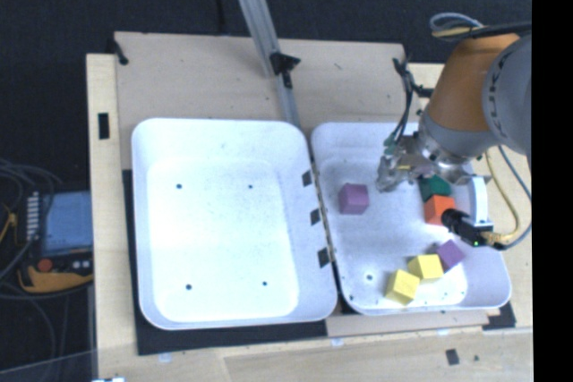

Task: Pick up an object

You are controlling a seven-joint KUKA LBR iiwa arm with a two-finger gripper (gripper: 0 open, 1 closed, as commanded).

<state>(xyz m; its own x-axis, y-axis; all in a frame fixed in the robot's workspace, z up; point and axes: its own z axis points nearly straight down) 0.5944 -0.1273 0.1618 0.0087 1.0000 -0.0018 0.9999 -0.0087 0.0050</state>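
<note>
A pale wooden desk carries two shallow white plastic bins, the left bin and the right bin. The tool hangs over the right bin's far half; whether it is clenched cannot be told. A purple cube lies just beside it, and two yellow blocks sit near the bin's near edge.

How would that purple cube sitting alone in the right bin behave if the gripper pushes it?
The purple cube rests on a flat face, so it would probably slide, not roll. It looks rigid and likely light. Nothing touches it, so it should move freely.
</note>
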